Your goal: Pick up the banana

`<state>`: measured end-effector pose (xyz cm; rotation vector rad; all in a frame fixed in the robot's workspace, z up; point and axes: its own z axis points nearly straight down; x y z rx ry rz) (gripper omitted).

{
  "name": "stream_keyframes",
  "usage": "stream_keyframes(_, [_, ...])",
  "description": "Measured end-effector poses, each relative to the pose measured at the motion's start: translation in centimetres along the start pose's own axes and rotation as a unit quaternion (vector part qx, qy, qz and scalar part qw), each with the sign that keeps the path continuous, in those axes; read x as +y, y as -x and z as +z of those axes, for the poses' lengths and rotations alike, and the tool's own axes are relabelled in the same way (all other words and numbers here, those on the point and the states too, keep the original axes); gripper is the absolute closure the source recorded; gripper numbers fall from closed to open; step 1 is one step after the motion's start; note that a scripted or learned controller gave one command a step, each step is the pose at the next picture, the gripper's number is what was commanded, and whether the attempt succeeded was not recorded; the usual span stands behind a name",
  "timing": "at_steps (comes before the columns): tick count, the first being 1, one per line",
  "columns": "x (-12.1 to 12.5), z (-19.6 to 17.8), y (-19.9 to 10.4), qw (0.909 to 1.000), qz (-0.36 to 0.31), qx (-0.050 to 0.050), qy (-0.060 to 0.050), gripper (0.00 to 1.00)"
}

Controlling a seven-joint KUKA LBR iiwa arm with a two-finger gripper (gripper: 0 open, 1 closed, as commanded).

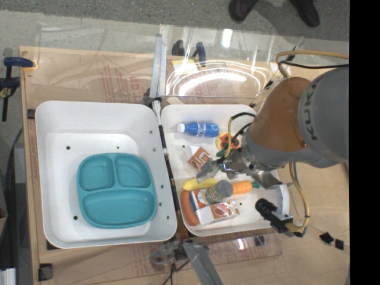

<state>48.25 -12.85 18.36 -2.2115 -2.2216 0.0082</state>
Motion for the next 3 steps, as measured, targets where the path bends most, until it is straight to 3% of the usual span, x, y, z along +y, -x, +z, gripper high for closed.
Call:
stream_keyframes(1, [3.3,9.2,4.4,0.9987,0.051,0.000,0.000,0.00])
stream_keyframes(2, [3.4,8.5,4.5,0.9987,0.050,0.000,-0.001,1.00])
stream_keyframes(3, [6.2,-3.4,-1.1,0.9999,0.014,0.000,0.003,1.00])
